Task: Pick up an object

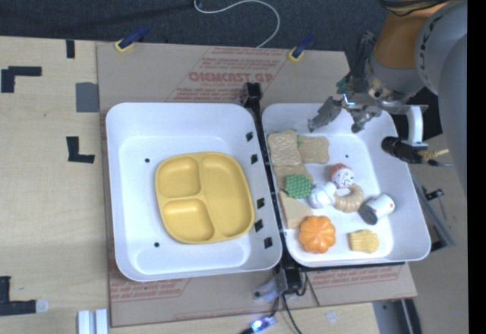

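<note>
The orange pumpkin (317, 234) sits at the near edge of the right bin (406, 237), apart from its neighbours, so it looks the easiest pick. The gripper (340, 116) hovers spread and empty over that bin's far rim. It should descend squarely. Beside the pumpkin lie crackers (296, 149), seemingly a green ball (298, 186), and a pretzel (348, 200). The left bin (129, 173) holds a yellow tray (203, 196).

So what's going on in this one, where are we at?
The arm reaches in from the right with its gripper open, hovering over the far edge of the right bin, with nothing between its fingers. That bin holds a pile of toy food: an orange pumpkin, a green piece, cracker-like squares and some smaller items. The left bin holds a yellow divided tray. No pick has happened yet.
</note>
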